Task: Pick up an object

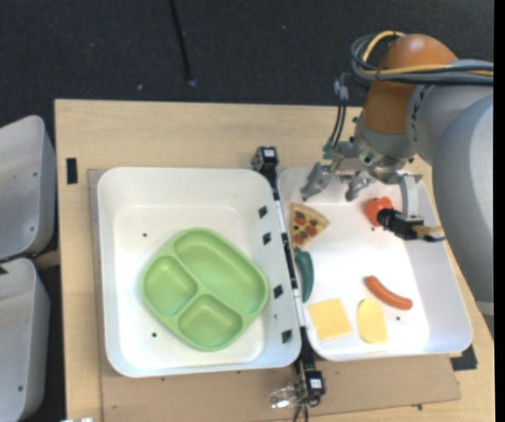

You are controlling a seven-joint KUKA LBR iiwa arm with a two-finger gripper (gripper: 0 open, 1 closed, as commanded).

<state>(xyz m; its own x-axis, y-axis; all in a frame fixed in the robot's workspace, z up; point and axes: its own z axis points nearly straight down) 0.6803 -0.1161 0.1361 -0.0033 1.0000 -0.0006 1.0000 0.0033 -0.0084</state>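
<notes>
Dark carpet fills the floor around my pale wooden tabletop [191, 134], and a thin black cable runs across that carpet at the top. Two light grey slabs sit off the tabletop's left edge. On the wood stand two shallow white bins side by side, touching along their inner rims, with small black clips along that seam. The left bin [120, 200] carries a green tray [204, 287] with three compartments, lying a little tilted near the middle. The right bin [437, 323] carries the small things: a pizza slice [307, 224] near the seam, a dark green pepper [304, 272] just below it against the rim, a yellow cheese square [330, 318] and a yellow oval piece [372, 321] side by side near the front, a red sausage [388, 292] just above them, and a red piece [379, 210] by the far right, next to some black fittings. My pincer [339, 183] hangs over the far corner of the right bin, above the pizza slice, fingers [316, 180] spread apart with nothing between them. My orange band [406, 77] shows above the wrist.
</notes>
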